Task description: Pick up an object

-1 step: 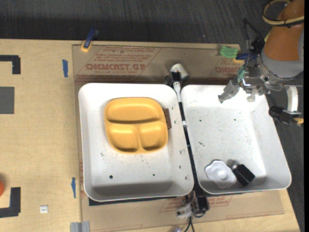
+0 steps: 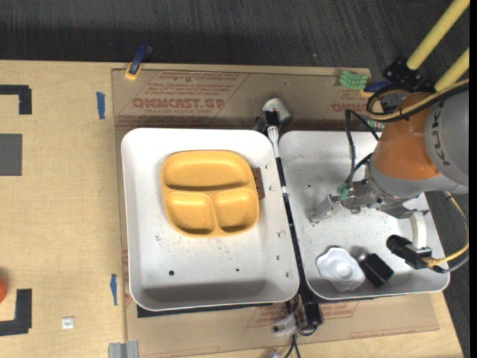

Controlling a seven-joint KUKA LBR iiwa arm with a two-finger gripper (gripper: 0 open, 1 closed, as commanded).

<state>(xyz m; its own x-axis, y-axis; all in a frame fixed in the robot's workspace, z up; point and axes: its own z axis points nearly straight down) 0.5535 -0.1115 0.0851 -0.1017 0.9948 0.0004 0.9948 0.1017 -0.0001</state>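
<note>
While the arm (image 2: 417, 151) hangs over the right bin (image 2: 298, 162), gripper (image 2: 328, 206) state can't be told; approach step. Bottle (image 2: 339, 268) lies at 6 o'clock; next needs descent onto it.

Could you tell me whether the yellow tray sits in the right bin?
No, the yellow tray lies in the left bin, while the right bin has a small white bottle.
</note>
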